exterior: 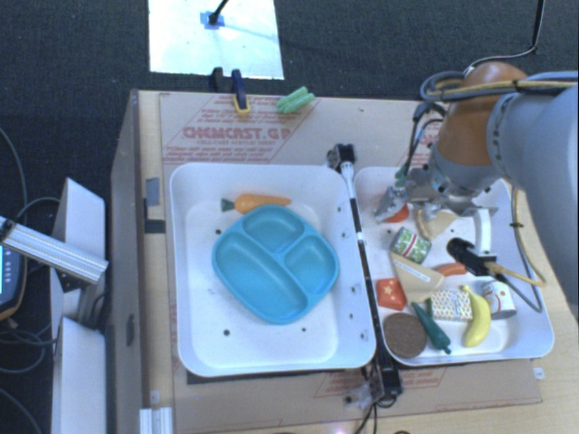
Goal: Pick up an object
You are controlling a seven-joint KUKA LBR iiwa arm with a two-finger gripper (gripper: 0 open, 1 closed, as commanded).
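Down in the right bin (543,337) sits the end effector (398,202), low over an orange-red piece (394,213) near the back-left corner (whether it's spread or pinching, I cannot tell). Just beside lie a small can (411,244) and a banana (477,318). The left bin (194,242) holds a blue divided plate (274,262) and a carrot (258,202).

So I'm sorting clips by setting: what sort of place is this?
Probably a robotics lab bench: two white bins on a board, toy food such as a banana, a robot arm reaching in.
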